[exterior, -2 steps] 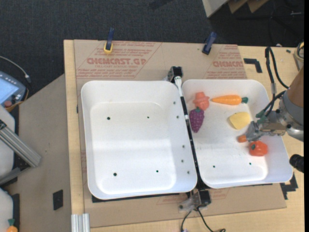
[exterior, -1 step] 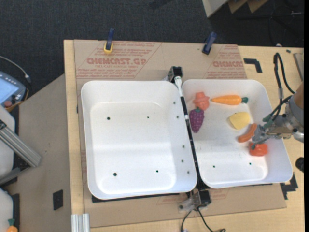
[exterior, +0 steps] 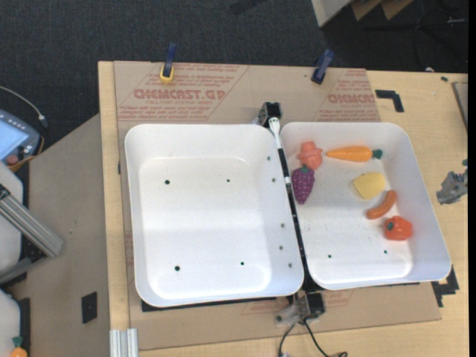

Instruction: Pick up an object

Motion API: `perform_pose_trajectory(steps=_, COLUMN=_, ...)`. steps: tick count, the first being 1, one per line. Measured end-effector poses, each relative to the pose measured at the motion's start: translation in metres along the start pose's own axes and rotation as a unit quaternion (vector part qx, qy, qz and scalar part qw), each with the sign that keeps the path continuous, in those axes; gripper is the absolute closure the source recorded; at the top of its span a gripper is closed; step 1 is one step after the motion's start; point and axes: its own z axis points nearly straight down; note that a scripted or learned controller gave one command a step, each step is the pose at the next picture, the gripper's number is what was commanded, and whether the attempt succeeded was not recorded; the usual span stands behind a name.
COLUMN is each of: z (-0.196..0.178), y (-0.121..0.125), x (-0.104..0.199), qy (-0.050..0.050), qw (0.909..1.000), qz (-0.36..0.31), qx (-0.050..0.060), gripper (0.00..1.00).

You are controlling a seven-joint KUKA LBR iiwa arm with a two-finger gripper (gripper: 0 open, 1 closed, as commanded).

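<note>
The right white bin (exterior: 355,274) holds several toy foods. A pink piece (exterior: 310,155) and purple grapes (exterior: 303,184) lie by its left wall. An orange carrot (exterior: 349,154) lies near the far wall, with a yellow chunk (exterior: 369,185) below it. An orange-red sausage shape (exterior: 381,204) and a red tomato-like piece (exterior: 398,228) sit toward the right. A grey part of my gripper (exterior: 451,187) pokes in at the right edge, outside the bin's right rim and apart from all the objects.
The left white bin (exterior: 149,222) stands beside the right one, their rims meeting along a black strip (exterior: 288,199). Both rest on a brown board (exterior: 186,88) held by a yellow-blue clamp (exterior: 168,67) and a blue clamp (exterior: 323,65) at the far edge.
</note>
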Motion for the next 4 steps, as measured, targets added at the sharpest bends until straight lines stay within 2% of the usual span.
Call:
perform_pose_trajectory(steps=1, z=-0.007, y=0.021, x=0.072, qy=0.004, qw=1.0, qz=-0.007, qx=0.002, gripper=1.0)
perform_pose_trajectory(steps=2, z=0.025, y=-0.002, x=0.082, qy=0.005, qw=1.0, qz=-0.002, qx=0.007, gripper=1.0)
perform_pose_trajectory(steps=3, z=0.051, y=-0.002, x=0.053, qy=0.004, qw=1.0, qz=-0.001, qx=0.006, gripper=1.0)
perform_pose_trajectory(steps=4, z=-0.037, y=0.001, x=0.031, qy=0.001, qw=1.0, qz=-0.002, qx=-0.001, gripper=1.0)
